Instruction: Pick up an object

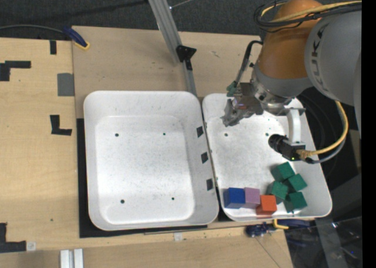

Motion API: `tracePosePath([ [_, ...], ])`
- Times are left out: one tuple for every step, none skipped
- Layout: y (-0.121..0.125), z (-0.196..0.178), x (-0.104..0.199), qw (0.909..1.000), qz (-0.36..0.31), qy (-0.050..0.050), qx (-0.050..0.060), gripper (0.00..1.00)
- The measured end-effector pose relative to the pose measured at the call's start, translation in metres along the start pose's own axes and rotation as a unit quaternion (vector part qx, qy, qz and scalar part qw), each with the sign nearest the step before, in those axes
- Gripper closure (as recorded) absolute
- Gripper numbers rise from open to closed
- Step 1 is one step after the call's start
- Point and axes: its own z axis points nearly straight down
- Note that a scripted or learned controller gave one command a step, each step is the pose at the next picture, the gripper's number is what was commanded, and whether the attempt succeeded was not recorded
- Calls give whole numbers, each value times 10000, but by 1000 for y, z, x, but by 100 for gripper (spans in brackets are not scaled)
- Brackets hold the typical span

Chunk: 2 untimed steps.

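My gripper (234, 114) hangs over the far part of the right bin (247, 149), near its left wall. It is small and dark against the bin floor, and I see nothing between its fingers. Along the bin's near edge lie a blue block (235, 197), a pale purple block (252, 196) and an orange block (268, 203), side by side. Several green blocks (288, 186) are heaped in the near right corner. All these lie well nearer to the camera than the gripper.
The left bin (144, 158) stands beside the right one, their rims touching. A slanted metal pole (167, 23) rises behind the bins. A black cable fitting (282, 145) and a yellow cable (329, 143) hang from the arm over the right bin.
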Motion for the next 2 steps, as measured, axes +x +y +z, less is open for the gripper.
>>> tracePosePath([
  [-16, 4, 44, 10000, -5, -2, -1, 100],
  [-45, 1, 91, 10000, -11, 2, 0, 100],
])
